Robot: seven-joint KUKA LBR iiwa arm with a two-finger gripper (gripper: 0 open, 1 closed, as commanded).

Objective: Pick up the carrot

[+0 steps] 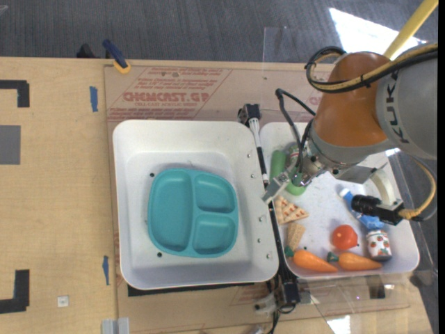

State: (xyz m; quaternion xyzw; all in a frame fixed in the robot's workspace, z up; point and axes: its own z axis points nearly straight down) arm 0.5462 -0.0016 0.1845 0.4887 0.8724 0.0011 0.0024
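Carrot (314,260): you see it orange, tapered — lying flat in the right bin (410,256).
Gripper (297,178): whether it grips, you cannot tell.

Robot lab: KUKA arm (361,110) w/ cabling over a wood bench (55,221), two white bins (132,207) left of and under the gripper (295,176), toy food, grey carpet (174,12) beyond.
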